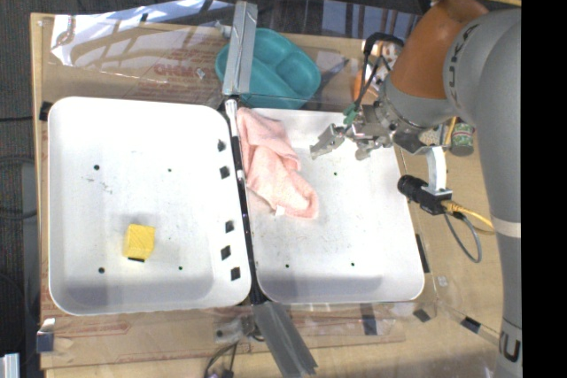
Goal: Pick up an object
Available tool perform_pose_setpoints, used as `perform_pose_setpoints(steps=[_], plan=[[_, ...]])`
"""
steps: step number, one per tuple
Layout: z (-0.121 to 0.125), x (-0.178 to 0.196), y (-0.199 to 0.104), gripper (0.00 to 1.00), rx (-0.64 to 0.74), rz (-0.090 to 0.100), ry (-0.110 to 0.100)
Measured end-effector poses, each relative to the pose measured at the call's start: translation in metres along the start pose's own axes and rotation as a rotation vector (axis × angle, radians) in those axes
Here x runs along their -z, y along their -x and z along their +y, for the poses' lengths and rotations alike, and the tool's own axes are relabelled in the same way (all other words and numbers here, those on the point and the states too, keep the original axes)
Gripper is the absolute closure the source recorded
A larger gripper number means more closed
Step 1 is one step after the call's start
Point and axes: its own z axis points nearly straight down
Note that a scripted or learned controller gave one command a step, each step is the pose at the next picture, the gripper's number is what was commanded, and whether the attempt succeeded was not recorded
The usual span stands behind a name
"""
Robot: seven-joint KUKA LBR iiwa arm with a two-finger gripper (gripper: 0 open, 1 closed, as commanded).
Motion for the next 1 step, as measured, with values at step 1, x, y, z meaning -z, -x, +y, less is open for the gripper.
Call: perform_pose_setpoints(steps=[1], plan=[[0.0435,-0.0982,-0.0281,0.00,0.232,-0.001,0.004]])
